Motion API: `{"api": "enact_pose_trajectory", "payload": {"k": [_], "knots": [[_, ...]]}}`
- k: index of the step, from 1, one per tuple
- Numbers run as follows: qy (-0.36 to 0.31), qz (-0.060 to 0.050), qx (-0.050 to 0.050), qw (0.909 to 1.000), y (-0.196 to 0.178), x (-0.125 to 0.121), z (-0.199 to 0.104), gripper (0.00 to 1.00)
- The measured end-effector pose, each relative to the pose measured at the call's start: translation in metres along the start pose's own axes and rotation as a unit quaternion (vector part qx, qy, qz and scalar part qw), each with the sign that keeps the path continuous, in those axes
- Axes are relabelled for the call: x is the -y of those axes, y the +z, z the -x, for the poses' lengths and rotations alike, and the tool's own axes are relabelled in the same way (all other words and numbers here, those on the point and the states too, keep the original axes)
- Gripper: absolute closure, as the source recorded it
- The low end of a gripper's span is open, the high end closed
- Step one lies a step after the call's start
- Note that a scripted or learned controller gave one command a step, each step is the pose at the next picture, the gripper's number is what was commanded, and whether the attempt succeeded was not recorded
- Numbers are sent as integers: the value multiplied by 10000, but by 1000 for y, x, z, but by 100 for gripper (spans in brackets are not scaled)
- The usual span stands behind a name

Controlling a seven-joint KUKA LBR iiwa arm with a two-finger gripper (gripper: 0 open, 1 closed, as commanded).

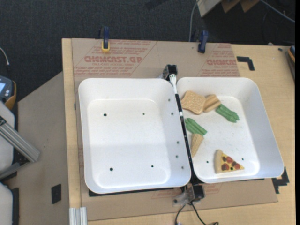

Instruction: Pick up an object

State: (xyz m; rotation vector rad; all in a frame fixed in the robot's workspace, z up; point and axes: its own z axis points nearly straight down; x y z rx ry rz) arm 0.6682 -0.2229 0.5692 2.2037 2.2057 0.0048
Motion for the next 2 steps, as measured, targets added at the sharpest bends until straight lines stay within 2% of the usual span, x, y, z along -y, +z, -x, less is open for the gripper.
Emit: {"api": "enact_pose_trajectory", "payload": {"k": [2], "knots": [[-8, 52, 38, 10000, -22, -2, -1, 100]]}}
